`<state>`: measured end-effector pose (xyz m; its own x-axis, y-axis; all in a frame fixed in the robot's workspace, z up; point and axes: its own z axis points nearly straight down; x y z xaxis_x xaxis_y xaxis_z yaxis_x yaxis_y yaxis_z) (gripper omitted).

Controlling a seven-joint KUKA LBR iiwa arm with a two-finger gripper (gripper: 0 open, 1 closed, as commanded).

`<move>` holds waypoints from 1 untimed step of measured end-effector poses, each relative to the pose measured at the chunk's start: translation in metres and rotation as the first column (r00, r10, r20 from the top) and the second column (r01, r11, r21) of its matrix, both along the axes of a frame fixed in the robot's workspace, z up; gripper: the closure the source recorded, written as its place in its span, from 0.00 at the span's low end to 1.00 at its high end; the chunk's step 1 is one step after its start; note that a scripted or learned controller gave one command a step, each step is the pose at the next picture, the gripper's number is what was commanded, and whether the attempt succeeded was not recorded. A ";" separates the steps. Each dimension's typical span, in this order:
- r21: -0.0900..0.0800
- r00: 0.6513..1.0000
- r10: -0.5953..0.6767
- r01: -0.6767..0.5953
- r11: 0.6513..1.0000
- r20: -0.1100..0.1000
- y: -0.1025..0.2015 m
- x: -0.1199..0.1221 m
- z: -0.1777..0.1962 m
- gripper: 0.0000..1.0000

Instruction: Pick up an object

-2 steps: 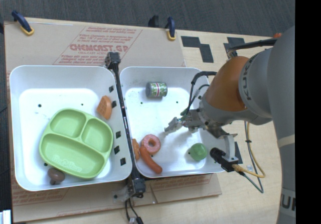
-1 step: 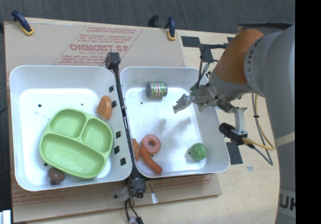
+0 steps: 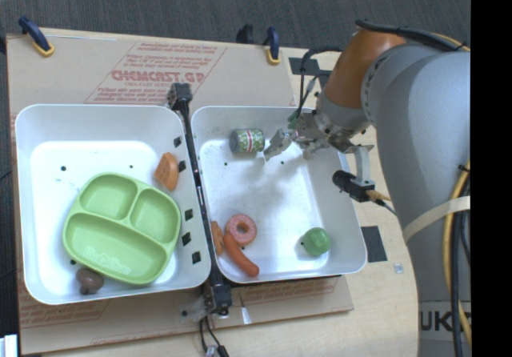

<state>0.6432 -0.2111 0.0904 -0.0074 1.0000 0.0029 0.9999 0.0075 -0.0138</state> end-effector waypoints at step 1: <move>-0.002 1.000 0.003 -0.003 1.000 0.006 0.000 0.002 0.011 1.00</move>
